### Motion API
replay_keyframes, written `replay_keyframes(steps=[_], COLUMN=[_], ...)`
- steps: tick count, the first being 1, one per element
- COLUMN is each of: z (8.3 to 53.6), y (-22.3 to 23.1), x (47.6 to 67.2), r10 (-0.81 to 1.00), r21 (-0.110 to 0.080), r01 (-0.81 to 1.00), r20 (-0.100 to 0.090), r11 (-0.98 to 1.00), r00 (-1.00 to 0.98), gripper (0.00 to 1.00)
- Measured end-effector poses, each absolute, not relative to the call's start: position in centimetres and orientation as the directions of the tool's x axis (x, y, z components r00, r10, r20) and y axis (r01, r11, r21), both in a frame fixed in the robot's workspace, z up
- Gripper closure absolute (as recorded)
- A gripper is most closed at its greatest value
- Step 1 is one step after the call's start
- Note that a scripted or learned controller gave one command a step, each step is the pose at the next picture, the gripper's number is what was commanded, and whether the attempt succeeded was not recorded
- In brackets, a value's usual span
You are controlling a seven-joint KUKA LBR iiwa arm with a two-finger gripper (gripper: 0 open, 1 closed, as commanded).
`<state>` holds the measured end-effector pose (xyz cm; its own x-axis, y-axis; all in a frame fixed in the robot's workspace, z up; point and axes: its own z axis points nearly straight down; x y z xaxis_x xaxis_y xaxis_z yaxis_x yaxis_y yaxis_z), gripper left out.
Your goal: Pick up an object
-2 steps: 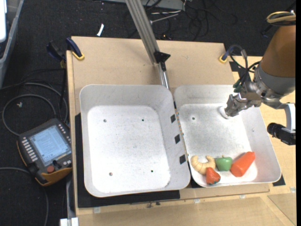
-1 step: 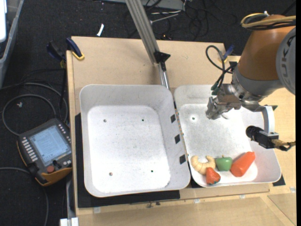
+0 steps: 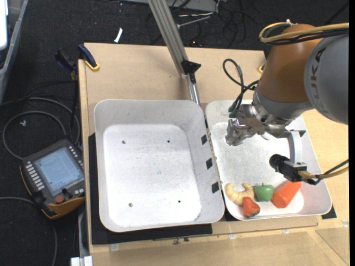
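The desk (image 3: 138,71) carries two shallow white bins side by side. The left bin (image 3: 150,165) sits nearer the teach pendant (image 3: 52,176), which lies on the floor to the left of the desk. The right bin (image 3: 249,159) holds all four candidate objects.

Object positions, right bin, near edge, from left to right:
- a cream curved toy food piece (image 3: 238,192), lying close to the bin's left wall
- a red toy fruit (image 3: 250,206), just in front of the cream piece and touching it
- a green toy pepper (image 3: 264,192), between the cream piece and the orange piece
- an orange toy carrot (image 3: 285,194), tilted, just beside the pepper

The four objects are clustered together along that edge.

The arm (image 3: 288,71) reaches in from the right, its orange band above the wrist. The end effector (image 3: 234,136) points down over the far left part of the right bin, near the wall shared with the left bin. It is well apart from the object cluster, with bare bin floor between them. Nothing is seen held in it. Whether it is set wide or narrow cannot be told from this angle.

A slanted aluminium pole (image 3: 169,26) crosses the far side of the desk, ending near the gap between the bins. A blue and yellow clamp (image 3: 89,57) grips the desk's far left corner
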<state>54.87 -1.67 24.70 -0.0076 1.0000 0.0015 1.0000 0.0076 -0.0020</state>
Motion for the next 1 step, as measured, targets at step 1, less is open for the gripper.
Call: replay_keyframes(steps=[1], z=[23.49], y=[3.10], x=[53.10], r10=[1.000], r21=[-0.003], r01=[1.000], r20=[0.002], r11=[0.008], r00=[-0.008], gripper=[1.00])
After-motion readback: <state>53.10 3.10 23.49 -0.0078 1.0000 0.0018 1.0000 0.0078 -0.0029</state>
